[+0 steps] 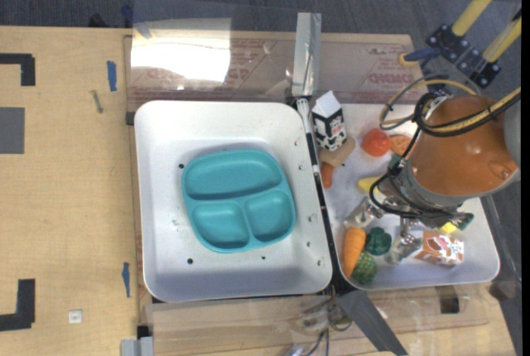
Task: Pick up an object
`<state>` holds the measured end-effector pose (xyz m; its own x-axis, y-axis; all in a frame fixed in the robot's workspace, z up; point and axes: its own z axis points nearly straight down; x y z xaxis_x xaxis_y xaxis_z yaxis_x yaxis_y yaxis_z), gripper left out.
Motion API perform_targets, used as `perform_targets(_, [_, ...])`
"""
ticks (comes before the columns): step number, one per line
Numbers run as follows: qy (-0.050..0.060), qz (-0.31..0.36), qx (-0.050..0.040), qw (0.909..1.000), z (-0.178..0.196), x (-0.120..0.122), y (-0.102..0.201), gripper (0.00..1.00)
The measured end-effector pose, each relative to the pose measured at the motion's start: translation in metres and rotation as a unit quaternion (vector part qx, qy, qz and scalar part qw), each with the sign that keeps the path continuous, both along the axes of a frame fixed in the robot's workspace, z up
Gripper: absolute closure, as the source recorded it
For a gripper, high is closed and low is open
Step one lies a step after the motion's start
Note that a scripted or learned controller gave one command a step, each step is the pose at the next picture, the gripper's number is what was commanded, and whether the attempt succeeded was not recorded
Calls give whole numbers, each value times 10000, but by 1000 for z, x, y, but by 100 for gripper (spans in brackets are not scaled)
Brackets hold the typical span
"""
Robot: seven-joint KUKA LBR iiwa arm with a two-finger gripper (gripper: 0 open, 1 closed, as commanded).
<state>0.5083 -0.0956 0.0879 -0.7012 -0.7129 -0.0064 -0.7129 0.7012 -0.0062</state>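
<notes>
— 2 white bins (157,180) on table; teal tray (238,199) in left one?
— Yes. Right bin: carrot (354,245), milk carton (328,121), snack packet (440,247). Gripper (403,232) low above them; finger state impossible to tell.

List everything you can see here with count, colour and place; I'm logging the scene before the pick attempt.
left bin: 1, white, bench centre
right bin: 1, white, beside the left bin
divided tray: 1, teal, in left bin
milk carton: 1, white and black, right bin's back-left corner
tomato: 1, red-orange, right bin, back
carrot: 1, orange, right bin, front-left
snack packet: 1, orange and white, right bin, front
arm: 1, orange-banded, over right bin
</notes>
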Motion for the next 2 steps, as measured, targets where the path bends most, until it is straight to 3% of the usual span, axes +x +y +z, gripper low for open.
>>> perform_targets(1, [-5,-239,7,9997,0,92,-5,0])
perform_targets(2, [-49,-262,10,9996,13,94,-5,100])
